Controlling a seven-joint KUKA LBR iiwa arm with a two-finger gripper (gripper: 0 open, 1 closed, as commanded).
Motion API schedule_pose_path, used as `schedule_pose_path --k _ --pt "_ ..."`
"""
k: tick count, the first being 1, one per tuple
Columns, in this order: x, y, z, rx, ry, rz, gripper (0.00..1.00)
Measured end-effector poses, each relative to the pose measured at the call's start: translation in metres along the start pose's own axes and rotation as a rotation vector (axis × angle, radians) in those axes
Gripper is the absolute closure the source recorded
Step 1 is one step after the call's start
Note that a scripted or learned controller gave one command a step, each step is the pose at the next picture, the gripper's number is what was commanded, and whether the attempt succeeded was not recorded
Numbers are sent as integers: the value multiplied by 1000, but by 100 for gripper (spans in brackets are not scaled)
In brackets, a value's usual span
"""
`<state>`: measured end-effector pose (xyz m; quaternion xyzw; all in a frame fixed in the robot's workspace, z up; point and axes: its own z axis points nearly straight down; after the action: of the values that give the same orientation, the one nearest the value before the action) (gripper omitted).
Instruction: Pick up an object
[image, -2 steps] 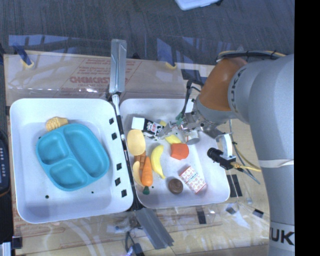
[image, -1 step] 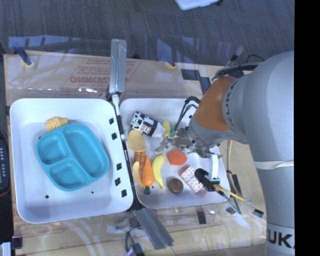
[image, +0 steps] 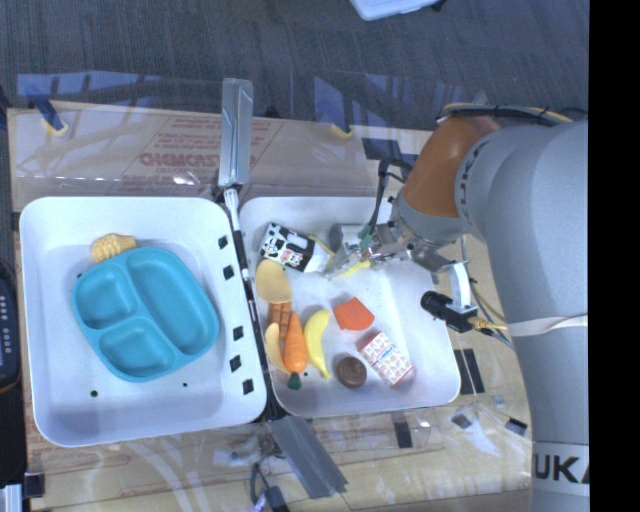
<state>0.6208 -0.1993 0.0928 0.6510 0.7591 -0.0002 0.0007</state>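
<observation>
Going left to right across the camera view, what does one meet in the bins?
Blue divided tray with a yellow corn piece at its upper left → carrot → banana → orange wedge → red-and-white carton, with the claw above near the right bin's far wall.

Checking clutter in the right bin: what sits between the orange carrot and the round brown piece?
In the camera view, the yellow banana lies between the orange carrot and the round brown piece.
</observation>
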Motion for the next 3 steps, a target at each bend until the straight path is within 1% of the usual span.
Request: schedule_pose_path --k 1,2,3 --pt "-10 14 -2 0 1 -79 0" --pt "-16 33 2 10 4 233 0" --pt "-15 33 -9 12 2 227 100"
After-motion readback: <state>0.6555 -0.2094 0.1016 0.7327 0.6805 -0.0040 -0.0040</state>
